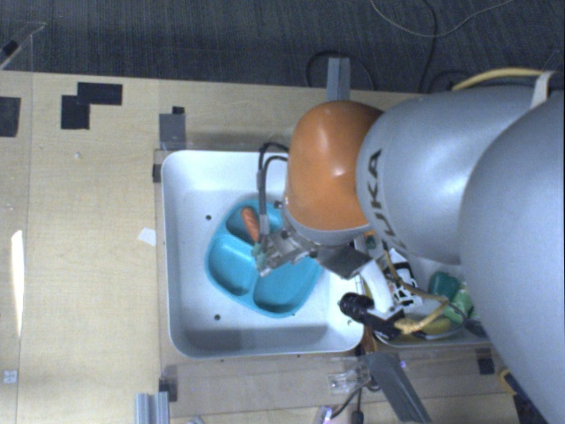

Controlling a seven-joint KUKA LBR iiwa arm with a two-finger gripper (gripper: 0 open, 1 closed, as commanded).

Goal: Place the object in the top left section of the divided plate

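The carrot (251, 223) lay in the blue plate's (231, 268) upper section, at eleven o'clock from the gripper (267, 259); whether the gripper was open or closed could not be told.

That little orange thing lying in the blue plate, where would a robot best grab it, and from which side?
Probably across the middle of the small elongated orange object, coming straight down from above. It lies flat in the top left section of the blue divided plate, so its narrow width offers the easiest pinch, and the section walls block a sideways approach. The end effector hovers close beside it.
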